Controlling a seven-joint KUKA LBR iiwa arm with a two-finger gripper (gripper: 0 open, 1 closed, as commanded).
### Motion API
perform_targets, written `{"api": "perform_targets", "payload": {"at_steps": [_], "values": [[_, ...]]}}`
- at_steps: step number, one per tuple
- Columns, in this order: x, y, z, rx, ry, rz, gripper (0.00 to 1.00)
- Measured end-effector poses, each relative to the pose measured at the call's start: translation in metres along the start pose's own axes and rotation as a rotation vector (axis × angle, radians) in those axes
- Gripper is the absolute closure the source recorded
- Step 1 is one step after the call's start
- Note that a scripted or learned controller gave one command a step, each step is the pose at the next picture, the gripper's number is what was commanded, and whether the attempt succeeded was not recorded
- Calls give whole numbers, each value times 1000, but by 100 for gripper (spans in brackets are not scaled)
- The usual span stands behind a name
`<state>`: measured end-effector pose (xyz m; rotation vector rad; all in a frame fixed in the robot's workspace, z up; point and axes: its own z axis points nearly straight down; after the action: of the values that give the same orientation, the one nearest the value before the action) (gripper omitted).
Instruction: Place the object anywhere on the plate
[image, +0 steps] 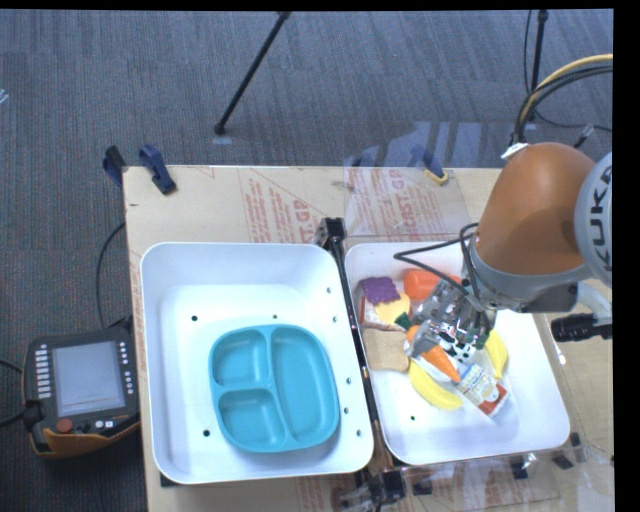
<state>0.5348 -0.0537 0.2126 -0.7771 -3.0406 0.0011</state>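
Single fixed camera above the bench (250, 205), angled down, both white bins (165, 300) in frame, medium distance

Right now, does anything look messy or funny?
Yes. The toy food is heaped in a jumble in the right bin, pieces overlapping, under the hand. The blue plate sits neatly in the left bin.

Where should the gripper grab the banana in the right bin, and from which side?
Probably the banana's lower curved end, coming straight down from above. That end lies bare on the right bin's floor, while the gripper, a carrot and a packet crowd its upper part.
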Motion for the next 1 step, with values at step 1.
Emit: {"api": "perform_targets", "payload": {"at_steps": [1], "values": [[76, 67, -7, -1, 2, 20, 100]]}}
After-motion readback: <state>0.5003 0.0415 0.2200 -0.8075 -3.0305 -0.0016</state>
